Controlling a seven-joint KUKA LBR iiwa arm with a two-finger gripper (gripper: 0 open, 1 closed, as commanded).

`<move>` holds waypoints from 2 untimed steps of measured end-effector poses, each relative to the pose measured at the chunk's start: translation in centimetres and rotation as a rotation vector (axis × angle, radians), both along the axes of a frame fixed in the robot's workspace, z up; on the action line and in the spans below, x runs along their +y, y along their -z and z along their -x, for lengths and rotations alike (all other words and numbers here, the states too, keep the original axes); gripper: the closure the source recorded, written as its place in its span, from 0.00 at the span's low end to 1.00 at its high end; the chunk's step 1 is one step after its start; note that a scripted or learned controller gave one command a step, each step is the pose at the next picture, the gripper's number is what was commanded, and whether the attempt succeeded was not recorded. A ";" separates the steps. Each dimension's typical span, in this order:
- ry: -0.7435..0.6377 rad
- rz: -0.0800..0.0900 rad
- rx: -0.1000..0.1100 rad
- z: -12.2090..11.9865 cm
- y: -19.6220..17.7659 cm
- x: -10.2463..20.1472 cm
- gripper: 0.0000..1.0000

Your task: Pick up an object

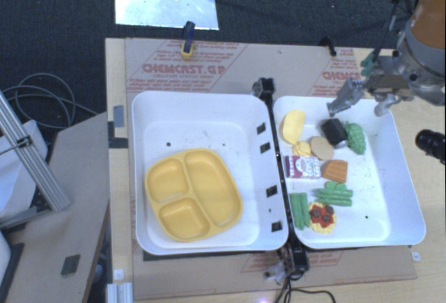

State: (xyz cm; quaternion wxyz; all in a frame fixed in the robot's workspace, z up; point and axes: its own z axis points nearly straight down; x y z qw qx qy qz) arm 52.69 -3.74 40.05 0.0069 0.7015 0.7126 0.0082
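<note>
**Bench inventory: arm over right bin, nothing gripped**

You have two white bins side by side. The left bin (150,113) holds one yellow divided tray (191,193), lying slightly askew. The right bin (390,204) holds your pick candidates, clustered toward its left half:

- yellow oval piece (293,126), near the top
- black block (334,131), touching a green leafy piece (356,137)
- tan round piece (321,148)
- small carton with a purple label (304,167)
- orange waffle-like piece (335,171)
- green bean bundle (335,193) and a green pod strip (299,210)
- pizza-like slice (322,217)

Your gripper (364,102) hangs above the bin's upper right part, fingers spread apart with nothing between them, above and just right of the black block.
</note>
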 end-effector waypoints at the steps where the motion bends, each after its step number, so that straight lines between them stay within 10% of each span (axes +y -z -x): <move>1: -0.004 -0.004 0.010 4.2 -6.8 12.6 0.00; 2: 0.005 -0.003 0.011 4.0 -13.9 18.0 0.00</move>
